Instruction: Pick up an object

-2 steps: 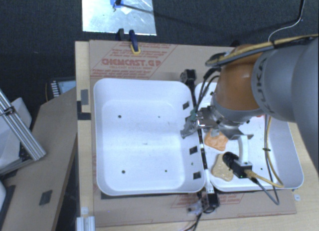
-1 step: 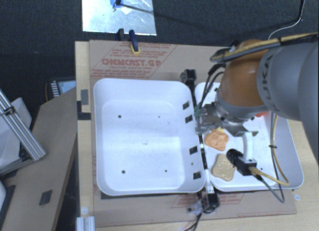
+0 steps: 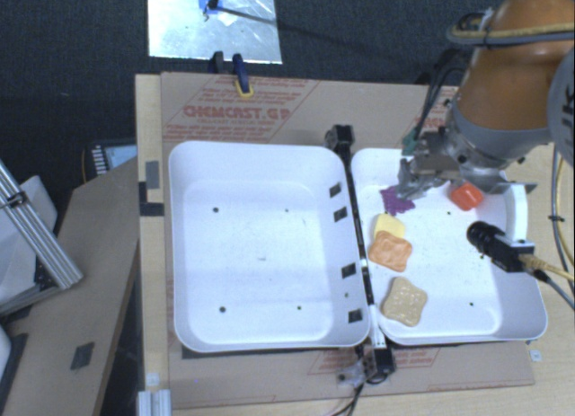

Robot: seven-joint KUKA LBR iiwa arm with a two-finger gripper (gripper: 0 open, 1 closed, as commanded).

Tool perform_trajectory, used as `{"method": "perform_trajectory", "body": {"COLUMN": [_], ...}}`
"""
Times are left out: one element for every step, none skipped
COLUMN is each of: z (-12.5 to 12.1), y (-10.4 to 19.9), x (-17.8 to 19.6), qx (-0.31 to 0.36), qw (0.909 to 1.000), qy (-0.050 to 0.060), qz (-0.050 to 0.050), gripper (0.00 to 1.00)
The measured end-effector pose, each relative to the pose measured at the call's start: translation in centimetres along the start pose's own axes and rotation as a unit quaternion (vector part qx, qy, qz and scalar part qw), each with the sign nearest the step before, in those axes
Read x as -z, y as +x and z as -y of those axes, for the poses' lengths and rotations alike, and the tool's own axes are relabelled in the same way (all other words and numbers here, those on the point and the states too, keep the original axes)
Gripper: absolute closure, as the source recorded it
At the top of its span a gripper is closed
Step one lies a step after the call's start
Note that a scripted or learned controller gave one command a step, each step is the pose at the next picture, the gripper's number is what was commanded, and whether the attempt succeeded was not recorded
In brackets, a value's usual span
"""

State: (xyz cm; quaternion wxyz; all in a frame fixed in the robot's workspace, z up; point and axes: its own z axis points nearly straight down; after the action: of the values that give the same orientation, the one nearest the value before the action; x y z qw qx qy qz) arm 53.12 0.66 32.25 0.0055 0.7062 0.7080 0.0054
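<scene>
My gripper [image 3: 415, 174] hangs over the back part of the right bin [image 3: 449, 315]. A small purple piece [image 3: 394, 199] lies directly under its tip, touching or nearly touching it. To the right of the gripper an orange-red piece [image 3: 466, 196] rests near the bin's back right. In front of the purple piece lie a pale yellow piece [image 3: 389, 225], an orange waffle-like square [image 3: 390, 251] and a tan cracker-like square [image 3: 404, 301], lined up along the bin's left wall.
The left bin [image 3: 260, 324] stands beside the right one, with a black hinged divider [image 3: 352, 225] between them. Both rest on a cardboard sheet [image 3: 243, 109]. The arm's bulky orange and grey body [image 3: 512, 73] looms over the right bin's back corner.
</scene>
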Motion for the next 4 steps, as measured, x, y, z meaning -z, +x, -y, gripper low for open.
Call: {"method": "perform_trajectory", "body": {"z": [0.2, 2.8, 4.1, 3.5], "y": [3.4, 9.2, 14.6, 21.7], "x": [14.3, 14.4, 17.5, 16.5], "qx": [0.003, 0.004, 0.004, 0.004], "qw": [1.0000, 1.0000, 1.0000, 1.0000], "qy": [-0.002, 0.006, 0.005, 0.007], "qz": [-0.002, -0.001, -0.002, -0.001], "gripper": [1.00, 1.00, 1.00, 1.00]}}
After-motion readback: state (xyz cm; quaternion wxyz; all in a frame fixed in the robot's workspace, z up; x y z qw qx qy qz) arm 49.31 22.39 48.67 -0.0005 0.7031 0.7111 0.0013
